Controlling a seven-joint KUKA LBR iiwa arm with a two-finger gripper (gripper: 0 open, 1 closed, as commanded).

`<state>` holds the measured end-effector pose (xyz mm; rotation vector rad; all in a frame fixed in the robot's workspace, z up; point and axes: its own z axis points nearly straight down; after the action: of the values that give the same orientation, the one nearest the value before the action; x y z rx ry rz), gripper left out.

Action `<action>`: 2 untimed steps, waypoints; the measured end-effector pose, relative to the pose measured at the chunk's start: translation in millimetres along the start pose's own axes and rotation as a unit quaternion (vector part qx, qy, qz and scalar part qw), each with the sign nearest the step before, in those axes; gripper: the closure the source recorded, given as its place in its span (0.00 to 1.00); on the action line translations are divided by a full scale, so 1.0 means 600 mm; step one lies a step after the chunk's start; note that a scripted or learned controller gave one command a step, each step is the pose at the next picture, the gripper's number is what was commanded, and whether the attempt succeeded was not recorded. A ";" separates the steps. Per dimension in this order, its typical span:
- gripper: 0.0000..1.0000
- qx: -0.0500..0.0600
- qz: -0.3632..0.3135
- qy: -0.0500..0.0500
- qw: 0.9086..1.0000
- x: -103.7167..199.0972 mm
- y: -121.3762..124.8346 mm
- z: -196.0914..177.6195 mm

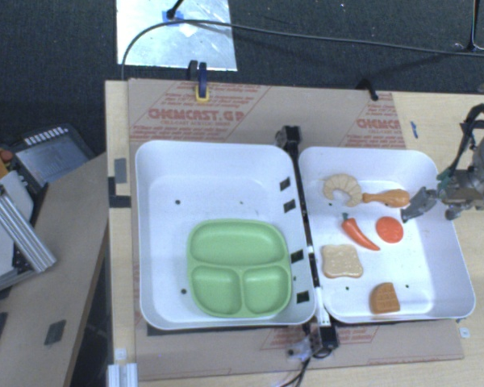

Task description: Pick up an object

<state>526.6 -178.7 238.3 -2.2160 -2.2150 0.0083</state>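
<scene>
Six toy foods lie loose and apart in the right bin, easy to reach singly: a croissant, drumstick, carrot, tomato, toast and a brown biscuit. The gripper hovers by the drumstick's end, holding nothing; whether it is spread cannot be told. The left bin holds a green divided plate.

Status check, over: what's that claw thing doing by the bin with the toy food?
Gripper over right white bin's right edge, nothing between fingers. Nearest: brown toy drumstick, round red toy tomato. Nothing blocking them.
</scene>
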 end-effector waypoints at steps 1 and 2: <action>0.00 -0.006 -0.002 -0.002 1.000 0.001 0.004 -0.010; 0.00 -0.005 -0.001 -0.001 1.000 0.009 0.004 0.060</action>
<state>528.7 -173.3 202.3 -2.2197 -2.2229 -0.0006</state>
